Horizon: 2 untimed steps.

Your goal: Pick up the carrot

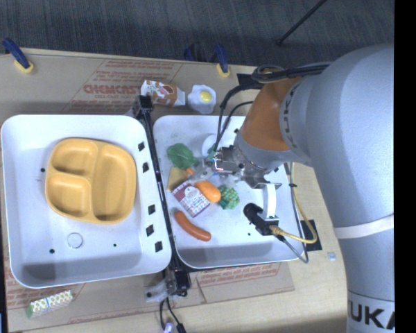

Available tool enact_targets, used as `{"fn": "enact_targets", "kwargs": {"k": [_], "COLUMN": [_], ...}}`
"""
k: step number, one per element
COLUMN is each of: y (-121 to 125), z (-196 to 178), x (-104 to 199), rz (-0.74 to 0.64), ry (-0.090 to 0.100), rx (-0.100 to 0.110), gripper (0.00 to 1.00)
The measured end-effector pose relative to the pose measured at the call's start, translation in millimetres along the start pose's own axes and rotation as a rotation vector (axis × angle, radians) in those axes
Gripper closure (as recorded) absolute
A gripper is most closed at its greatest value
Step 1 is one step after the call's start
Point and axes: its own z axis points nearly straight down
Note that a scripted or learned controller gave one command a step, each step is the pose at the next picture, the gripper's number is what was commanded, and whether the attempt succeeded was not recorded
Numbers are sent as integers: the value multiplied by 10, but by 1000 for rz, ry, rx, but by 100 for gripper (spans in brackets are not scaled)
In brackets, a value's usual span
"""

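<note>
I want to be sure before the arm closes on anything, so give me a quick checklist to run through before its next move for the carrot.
1. Carrot in view, in the right bin: ok.
2. Gripper close above carrot: ok.
3. Fingers centred on carrot: cannot tell.
4. Carrot free of neighbours: not ok; packet and broccoli crowd it.
5. Sausage apart from the carrot: ok.
6. Carrot already gripped: cannot tell.
</note>
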Motion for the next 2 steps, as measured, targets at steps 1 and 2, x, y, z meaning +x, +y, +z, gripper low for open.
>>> {"fn": "enact_targets", "kwargs": {"k": [1,2], "y": [-1,72], "z": [-94,-1577], "x": [4,212], "rz": [-3,-224], "ry": [0,1], "rx": [3,5], "gripper": [100,100]}}
